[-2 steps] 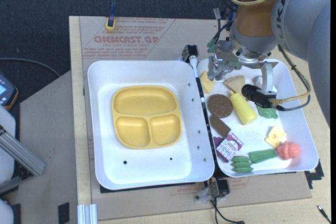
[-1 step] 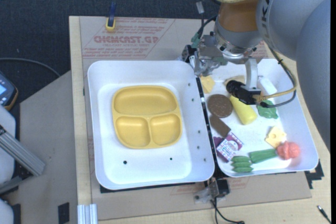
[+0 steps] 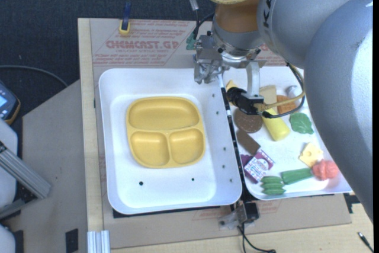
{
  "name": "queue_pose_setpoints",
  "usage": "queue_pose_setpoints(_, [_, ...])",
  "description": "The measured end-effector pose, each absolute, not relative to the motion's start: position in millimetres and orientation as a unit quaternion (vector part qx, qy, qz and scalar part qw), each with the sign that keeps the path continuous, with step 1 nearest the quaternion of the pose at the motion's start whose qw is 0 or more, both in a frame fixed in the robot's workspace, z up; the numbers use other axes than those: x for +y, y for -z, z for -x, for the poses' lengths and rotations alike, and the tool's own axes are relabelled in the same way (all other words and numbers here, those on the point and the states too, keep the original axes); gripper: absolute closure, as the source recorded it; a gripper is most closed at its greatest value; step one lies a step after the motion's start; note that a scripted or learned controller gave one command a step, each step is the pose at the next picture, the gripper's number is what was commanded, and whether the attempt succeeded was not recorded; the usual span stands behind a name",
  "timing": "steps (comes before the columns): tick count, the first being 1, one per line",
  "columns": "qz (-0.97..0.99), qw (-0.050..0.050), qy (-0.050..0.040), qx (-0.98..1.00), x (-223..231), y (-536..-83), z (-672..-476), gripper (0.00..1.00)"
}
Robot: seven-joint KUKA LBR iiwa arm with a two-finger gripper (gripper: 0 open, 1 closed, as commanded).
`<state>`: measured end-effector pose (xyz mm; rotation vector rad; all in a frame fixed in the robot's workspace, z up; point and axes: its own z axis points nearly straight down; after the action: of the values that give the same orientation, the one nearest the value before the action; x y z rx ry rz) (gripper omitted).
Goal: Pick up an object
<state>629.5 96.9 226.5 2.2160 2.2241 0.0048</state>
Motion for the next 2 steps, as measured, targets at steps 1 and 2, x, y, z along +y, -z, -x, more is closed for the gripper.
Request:
queue_pose_setpoints(1, [-0.707,-0.001,0.0003,0.707,94,-233,-620.5,1.0])
queue_pose_setpoints(2, [-0.708,0.001,-0.0004,0.707,82,-230,-628.6,1.0])
